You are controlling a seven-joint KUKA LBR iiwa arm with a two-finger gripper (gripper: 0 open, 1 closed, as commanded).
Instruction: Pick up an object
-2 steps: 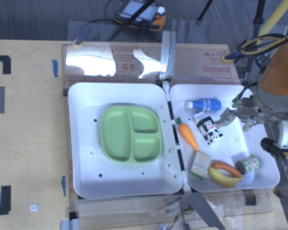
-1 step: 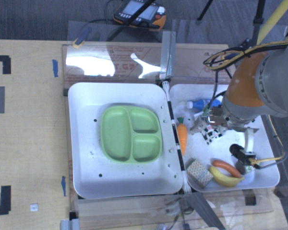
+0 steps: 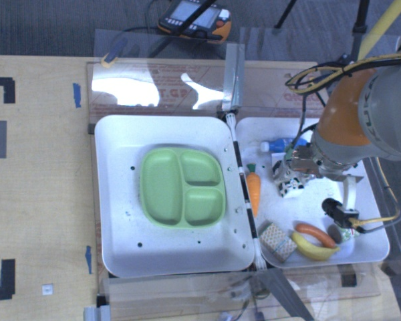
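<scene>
banana (image 3: 313,247) front of right bin (image 3: 377,243); claw (image 3: 295,174) above cow toy (image 3: 291,184).

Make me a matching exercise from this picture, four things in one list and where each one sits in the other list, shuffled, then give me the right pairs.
Things:
1. green divided plate
2. toy carrot
3. toy banana
4. blue bottle

Places:
A. right bin, far side, next to the arm
B. right bin, against its left wall
C. middle of the left bin
D. right bin, near edge, beside a red sausage-shaped toy

Pairs: 1-C, 2-B, 3-D, 4-A
</scene>
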